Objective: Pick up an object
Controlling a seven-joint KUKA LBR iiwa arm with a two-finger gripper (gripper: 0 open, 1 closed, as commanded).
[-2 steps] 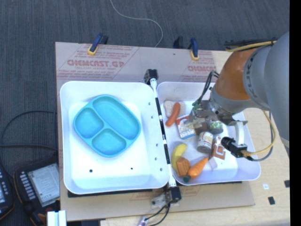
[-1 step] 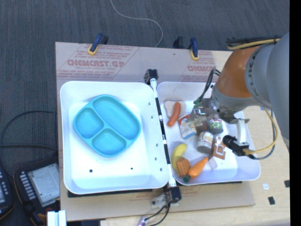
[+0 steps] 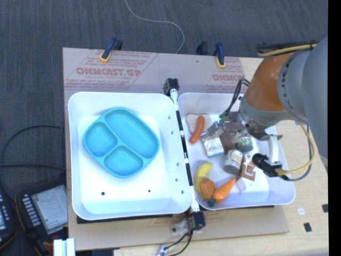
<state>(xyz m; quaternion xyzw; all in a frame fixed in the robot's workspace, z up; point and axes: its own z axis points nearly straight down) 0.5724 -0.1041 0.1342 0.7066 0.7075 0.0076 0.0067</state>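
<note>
1. Closest to you, the grey arm (image 3: 298, 84) with its orange band fills the upper right of the frame and reaches down into the right bin (image 3: 277, 196).
2. Your hand (image 3: 234, 137) sits low over the middle of that bin, among the clutter. You cannot tell how far it is open, nor whether it has hold of anything; the wrist hides it.
3. Candidates lie close around it: a small white box (image 3: 213, 147) just to its left, a small jar (image 3: 233, 161) just below it, an orange-red sausage shape (image 3: 197, 129) further up-left.
4. Toward the bottom of the bin you have a yellow banana (image 3: 202, 173), a brown piece (image 3: 207, 188) and an orange carrot (image 3: 226, 189), whose long axis runs diagonally from lower left to upper right.
5. Judging room: the box and jar are nearest but crowded together. The carrot lies near the bin's lower wall.
6. Left of the divider, the left bin (image 3: 90, 196) holds a blue divided tray (image 3: 121, 142), with bare white floor around it.
</note>
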